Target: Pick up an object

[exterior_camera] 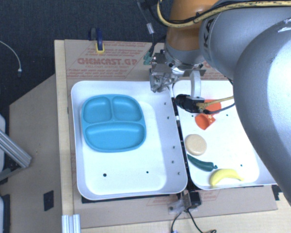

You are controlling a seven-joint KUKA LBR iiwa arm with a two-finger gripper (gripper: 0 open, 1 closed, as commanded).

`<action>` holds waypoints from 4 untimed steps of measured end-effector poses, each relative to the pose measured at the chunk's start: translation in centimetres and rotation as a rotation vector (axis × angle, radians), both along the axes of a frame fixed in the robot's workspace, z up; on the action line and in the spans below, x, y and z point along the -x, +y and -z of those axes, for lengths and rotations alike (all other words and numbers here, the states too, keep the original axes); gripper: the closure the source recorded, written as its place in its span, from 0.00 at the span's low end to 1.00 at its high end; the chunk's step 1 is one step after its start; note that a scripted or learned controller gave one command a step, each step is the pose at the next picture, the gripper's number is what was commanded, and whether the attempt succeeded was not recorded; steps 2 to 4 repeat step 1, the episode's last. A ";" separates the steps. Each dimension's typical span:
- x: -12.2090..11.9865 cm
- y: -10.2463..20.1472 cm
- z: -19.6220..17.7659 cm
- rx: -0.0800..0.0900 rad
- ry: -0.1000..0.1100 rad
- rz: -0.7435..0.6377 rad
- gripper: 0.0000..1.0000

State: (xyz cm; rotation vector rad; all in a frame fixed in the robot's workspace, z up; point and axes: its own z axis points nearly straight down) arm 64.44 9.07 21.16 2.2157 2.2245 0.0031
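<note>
A blue divided plate lies in the left bin, toward its far left. The right bin holds an orange-red piece, a round beige disc, a small teal stick-shaped piece and a yellow banana. My gripper hangs over the far right corner of the left bin, close to the wall between the bins. It is to the right of and beyond the plate, and nothing shows in it.
The arm's big grey body covers the right side of the right bin. A brown cardboard sheet lies under the bins, with a blue and yellow clamp at its far edge. The left bin's near half is bare white floor.
</note>
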 end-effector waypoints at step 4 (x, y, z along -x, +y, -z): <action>0.0 -0.2 -0.1 0.000 0.001 0.002 0.00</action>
